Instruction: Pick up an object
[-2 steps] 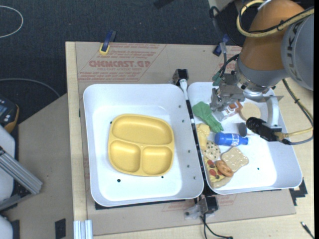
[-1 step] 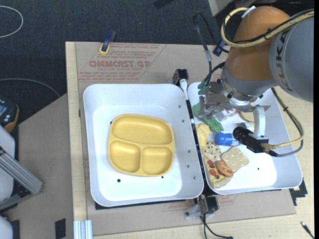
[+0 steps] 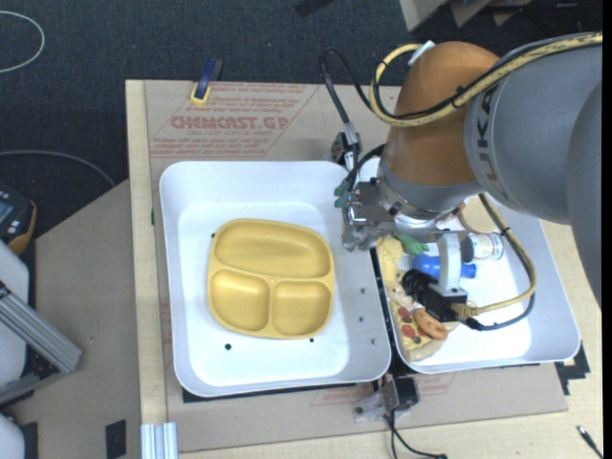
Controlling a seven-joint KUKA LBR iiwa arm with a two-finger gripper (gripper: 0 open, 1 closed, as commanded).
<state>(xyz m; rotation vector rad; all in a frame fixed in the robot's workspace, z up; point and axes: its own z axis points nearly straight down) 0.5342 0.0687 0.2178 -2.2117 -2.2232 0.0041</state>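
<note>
My gripper [image 3: 360,224] hangs under the orange wrist band, low over the left edge of the right bin [image 3: 545,323], close to the wall shared with the left bin. Just below it in the right bin lie a pale yellowish piece [image 3: 390,256], a small green item [image 3: 414,246], a blue and white bottle [image 3: 463,259] and a toy pizza slice [image 3: 418,329]. Nothing shows clearly between the gripper's tips, and the wrist hides much of the bin's back half.
A yellow divided plate [image 3: 272,277] lies in the middle of the left bin [image 3: 186,199]. A cardboard sheet [image 3: 229,118] lies behind the bins. Cables run along the bench's back edge.
</note>
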